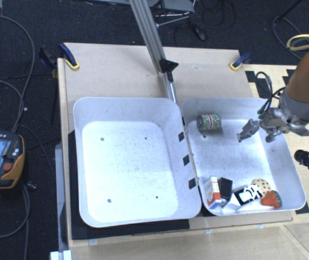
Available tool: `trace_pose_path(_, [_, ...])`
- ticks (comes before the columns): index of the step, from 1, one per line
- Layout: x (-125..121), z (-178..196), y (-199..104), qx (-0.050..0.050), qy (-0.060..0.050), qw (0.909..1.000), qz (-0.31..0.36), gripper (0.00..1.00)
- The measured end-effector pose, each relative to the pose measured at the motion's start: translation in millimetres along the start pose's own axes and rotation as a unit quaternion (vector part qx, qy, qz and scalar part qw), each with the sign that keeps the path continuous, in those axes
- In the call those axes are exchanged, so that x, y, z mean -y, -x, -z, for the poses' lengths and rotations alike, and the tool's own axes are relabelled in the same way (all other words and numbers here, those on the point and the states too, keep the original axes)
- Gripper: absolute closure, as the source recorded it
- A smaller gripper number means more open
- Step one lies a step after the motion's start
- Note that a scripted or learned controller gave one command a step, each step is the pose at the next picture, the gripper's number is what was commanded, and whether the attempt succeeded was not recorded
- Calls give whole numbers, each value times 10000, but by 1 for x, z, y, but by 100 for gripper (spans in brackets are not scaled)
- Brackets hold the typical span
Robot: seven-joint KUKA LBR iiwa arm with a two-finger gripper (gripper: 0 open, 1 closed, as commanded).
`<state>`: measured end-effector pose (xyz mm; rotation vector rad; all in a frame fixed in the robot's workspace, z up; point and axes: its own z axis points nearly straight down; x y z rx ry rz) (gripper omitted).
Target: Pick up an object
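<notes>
Green can (209,122) | on its side, open floor around | jaws (258,130) seemingly apart, empty

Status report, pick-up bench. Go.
End effector open, holding nothing, over right white bin. Small green-labelled can lying on its side, apart to its left. Remaining items clustered at bin's near edge. Nothing between end effector and can.

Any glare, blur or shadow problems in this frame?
Camera view: even lighting, no harsh glare on the white bins; the small items in the right bin's near corner are soft and hard to identify; the pincer looks slightly blurred; shadows are faint.
</notes>
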<state>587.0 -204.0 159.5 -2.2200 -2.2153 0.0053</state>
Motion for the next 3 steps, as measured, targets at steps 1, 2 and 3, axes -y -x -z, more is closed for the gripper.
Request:
trace_pose_path(1, [-9, -70, -61, 8, 38, 10000, 21, 0])
trace_pose_path(2, [-71, 34, -150, -2, 74, 10000, 50, 0])
trace_pose_path(3, [-76, 34, -128, 9, 32, 10000, 8, 0])
